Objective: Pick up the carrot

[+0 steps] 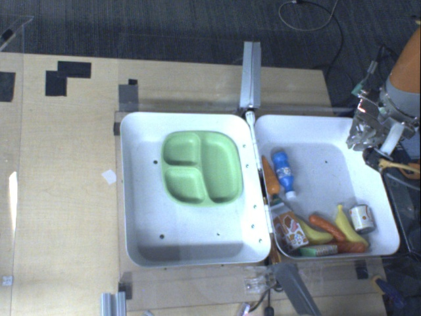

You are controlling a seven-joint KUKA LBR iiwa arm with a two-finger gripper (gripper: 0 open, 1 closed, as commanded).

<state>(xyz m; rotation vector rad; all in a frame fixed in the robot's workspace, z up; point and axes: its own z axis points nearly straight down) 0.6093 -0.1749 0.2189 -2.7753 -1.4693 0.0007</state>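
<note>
Wooden counter point(66, 176): claw point(368, 133) (grip state unclear) at right bin's point(329, 137) upper-right rim should descend squarely over carrot point(270, 176) by the divider

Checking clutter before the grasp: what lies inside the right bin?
The right bin holds a blue bottle, an orange carrot against its left wall, and at the near edge a heap with a banana and a metal can. Anything beneath that heap is covered.
</note>
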